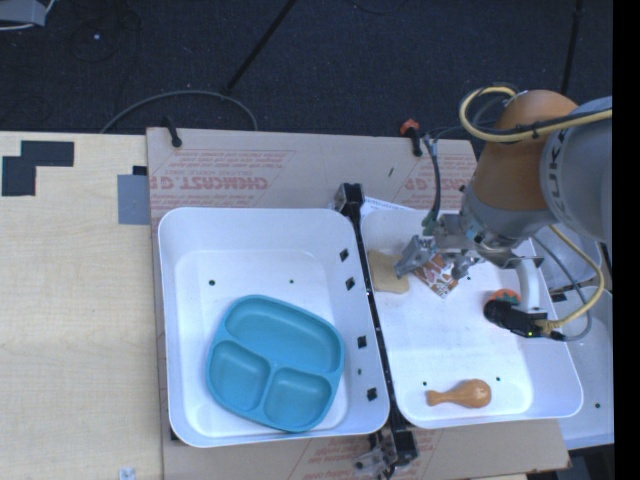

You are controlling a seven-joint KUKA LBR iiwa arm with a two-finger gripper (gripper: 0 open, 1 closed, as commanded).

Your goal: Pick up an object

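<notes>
Hand (437,259) sits in the right bin (560,388), fingers closed around one small patterned packet (440,274); its print is unreadable. One tan flat piece (386,272) just left of hand. One toy drumstick (462,395) well below. One blue divided plate (274,361) in left bin (185,258), far left. Cardboard (240,173) lettering is mirrored, illegible.

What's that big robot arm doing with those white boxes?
The grey and orange arm reaches into the right bin from the right. Its tool is low over a small patterned packet, next to a flat tan piece. It looks like it is trying to grab the packet, but I cannot tell if it has hold of it. A toy chicken drumstick lies nearer the front of that bin. The left bin holds a blue divided plate.
</notes>
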